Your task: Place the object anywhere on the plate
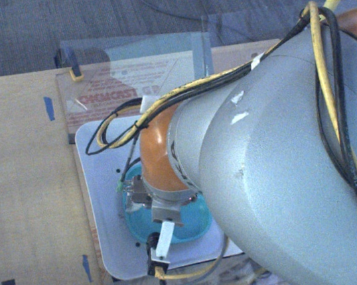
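A turquoise plate lies in the white bin, mostly covered by my arm. The grey arm with its orange band reaches in from the right and hangs straight over the plate. The wrist blocks the gripper beneath it, so anything between the plate and the wrist is hidden. The object cannot be made out.
A clear plastic sheet with red print lies behind the bin. The wooden bench stretches to the left, with black corner marks and blue tape. Yellow and black cables run along the arm. A white tag hangs off the wrist.
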Controlling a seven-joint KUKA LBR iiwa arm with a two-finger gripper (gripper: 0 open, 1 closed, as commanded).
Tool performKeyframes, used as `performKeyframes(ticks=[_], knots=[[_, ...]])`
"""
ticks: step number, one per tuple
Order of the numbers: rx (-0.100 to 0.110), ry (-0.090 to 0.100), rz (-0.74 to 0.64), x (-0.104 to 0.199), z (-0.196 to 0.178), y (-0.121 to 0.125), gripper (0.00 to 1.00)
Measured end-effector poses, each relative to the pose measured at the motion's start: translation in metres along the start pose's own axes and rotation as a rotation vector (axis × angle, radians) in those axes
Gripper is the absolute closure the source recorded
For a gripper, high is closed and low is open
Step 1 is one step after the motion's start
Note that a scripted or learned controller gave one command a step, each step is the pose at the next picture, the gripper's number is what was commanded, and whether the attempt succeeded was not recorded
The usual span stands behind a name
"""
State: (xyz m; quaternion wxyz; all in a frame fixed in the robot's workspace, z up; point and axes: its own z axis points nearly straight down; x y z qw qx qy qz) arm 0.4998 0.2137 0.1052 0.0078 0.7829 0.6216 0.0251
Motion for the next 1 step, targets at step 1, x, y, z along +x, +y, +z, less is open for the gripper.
performKeyframes(ticks=[1], knots=[[0.045,-0.028,-0.083,-0.0719,0.0002,0.0744,0.00]])
